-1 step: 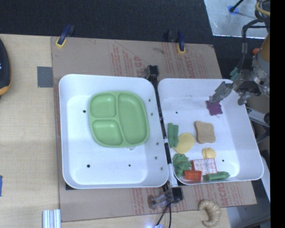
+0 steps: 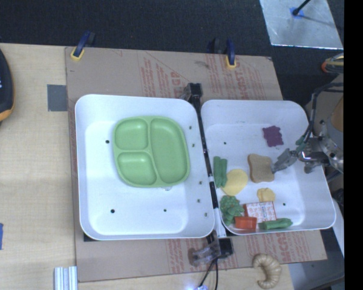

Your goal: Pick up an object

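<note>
So the gripper is sitting low over the right bin, coming in from the right edge. Its tip is right beside the tan bread-slice piece, maybe just touching its right side. Looks to me like the approach step, lining up on a target, nothing lifted yet. I honestly can't tell how far apart the jaws are from this angle; the metal bits blur together, and nothing is visibly between them.

Everything worth grabbing is in the right bin: purple piece toward the far side, yellow lemon-ish thing just left of the bread, small yellow bit nearer, and a cluster along the near edge. The left bin just has the green divided plate.

Next move, I'd guess, is centring over the bread, since it's the closest thing, then dropping straight down. It's flat, so the grab could slip off.
</note>
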You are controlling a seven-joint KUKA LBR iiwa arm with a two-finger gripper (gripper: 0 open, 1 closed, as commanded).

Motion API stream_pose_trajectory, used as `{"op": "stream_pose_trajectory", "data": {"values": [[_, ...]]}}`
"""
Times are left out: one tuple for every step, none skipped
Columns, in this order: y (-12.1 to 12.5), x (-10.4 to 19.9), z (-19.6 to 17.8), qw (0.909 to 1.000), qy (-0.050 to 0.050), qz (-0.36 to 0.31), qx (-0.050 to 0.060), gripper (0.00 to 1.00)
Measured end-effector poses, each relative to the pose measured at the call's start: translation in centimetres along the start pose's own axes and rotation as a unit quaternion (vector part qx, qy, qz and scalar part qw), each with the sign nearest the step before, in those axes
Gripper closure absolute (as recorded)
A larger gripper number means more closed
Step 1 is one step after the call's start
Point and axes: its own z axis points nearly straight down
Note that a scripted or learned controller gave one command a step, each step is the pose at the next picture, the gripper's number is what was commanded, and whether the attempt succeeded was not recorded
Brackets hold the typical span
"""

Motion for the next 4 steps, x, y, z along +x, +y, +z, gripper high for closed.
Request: {"op": "stream_pose_trajectory", "data": {"values": [[7.1,0.8,-2.0,0.9999,-0.001,-0.004,-0.009,0.0],[10.2,-1.3,6.9,1.0,-0.002,-0.004,-0.005,0.0],[14.3,-1.9,6.3,1.0,-0.001,-0.003,-0.008,0.0],[8.7,-1.9,4.6,1.0,-0.001,-0.002,-0.004,0.0]]}}
